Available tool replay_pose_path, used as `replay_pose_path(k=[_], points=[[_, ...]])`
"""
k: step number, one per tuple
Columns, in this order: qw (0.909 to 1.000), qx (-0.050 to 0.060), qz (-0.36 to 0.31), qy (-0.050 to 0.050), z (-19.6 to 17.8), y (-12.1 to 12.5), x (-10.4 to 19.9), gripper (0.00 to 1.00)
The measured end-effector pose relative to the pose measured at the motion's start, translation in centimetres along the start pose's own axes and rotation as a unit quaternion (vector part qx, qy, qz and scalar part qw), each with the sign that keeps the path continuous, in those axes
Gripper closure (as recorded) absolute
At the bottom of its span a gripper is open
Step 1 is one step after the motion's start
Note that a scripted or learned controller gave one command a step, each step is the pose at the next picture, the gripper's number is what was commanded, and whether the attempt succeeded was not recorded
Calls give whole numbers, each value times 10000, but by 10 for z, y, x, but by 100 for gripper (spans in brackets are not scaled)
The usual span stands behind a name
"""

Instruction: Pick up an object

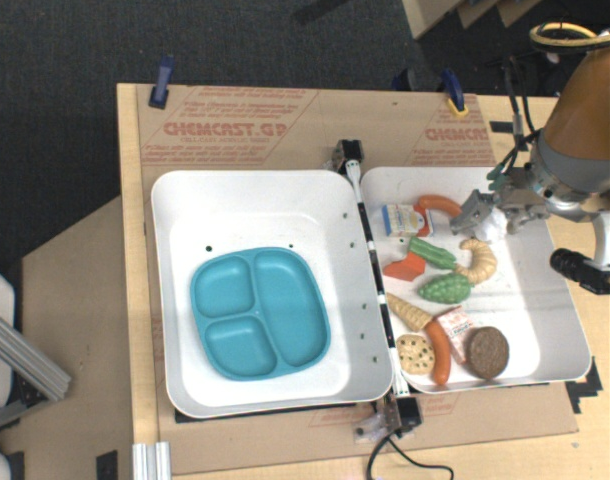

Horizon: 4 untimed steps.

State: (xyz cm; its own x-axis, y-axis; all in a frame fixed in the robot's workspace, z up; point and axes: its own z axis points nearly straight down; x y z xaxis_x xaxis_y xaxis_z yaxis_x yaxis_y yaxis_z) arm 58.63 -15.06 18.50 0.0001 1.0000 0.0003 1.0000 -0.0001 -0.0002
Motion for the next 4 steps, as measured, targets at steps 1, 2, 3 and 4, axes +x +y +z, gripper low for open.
replay_pose_path(k=[1, 2, 3, 4], points=[[10000, -54, 6, -24, 68, -26, 35, 0], [9999, -100, 11, -42, 80, -28, 32, 0], [9999, -87, 28, -45, 94, -64, 37, 0], [10000, -19, -5, -10, 100, -37, 38, 0]])
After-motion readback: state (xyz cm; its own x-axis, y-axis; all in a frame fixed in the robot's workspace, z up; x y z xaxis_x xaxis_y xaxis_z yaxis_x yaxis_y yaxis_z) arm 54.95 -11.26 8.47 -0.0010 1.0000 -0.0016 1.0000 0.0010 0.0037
